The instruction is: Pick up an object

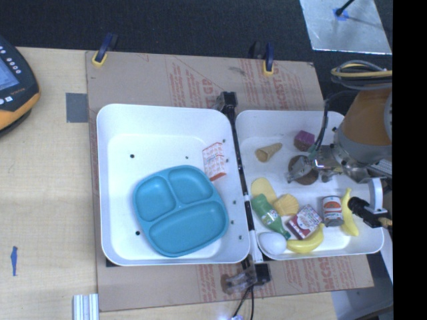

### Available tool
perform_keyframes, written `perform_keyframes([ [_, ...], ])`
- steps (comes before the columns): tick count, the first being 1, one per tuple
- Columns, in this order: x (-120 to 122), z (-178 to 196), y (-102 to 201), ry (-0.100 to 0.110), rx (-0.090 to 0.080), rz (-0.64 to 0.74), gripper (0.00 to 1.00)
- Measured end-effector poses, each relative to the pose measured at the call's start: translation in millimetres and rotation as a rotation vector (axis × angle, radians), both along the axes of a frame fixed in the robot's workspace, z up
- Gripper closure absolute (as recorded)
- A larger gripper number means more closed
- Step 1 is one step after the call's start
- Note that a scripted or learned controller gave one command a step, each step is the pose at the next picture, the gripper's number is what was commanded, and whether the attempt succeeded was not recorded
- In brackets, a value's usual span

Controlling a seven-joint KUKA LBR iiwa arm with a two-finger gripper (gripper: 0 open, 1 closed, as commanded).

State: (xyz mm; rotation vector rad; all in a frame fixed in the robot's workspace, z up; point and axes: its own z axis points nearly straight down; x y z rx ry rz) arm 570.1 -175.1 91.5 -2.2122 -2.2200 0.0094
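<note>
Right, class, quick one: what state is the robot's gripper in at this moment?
Gripper: low in the right bin; open, closed or holding something cannot be told.

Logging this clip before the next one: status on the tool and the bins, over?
Tool low in right bin, fingers unreadable. Nothing seen held. Purple block, cone beside it; can, bananas nearer front. Blue plate in left bin.

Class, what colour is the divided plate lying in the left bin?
Blue, a light sky blue all over. The plate shows best in the camera view.
</note>
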Motion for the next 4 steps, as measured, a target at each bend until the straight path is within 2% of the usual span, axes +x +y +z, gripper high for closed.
perform_keyframes([
  [1,90,2,-3,-0.016,-0.003,0.003,0.00],
  [2,87,12,-4,-0.007,-0.002,0.003,1.00],
  [3,86,24,36,-0.005,-0.001,0.003,1.00],
  [4,30,105,91,-0.007,0.001,0.006,1.00],
])
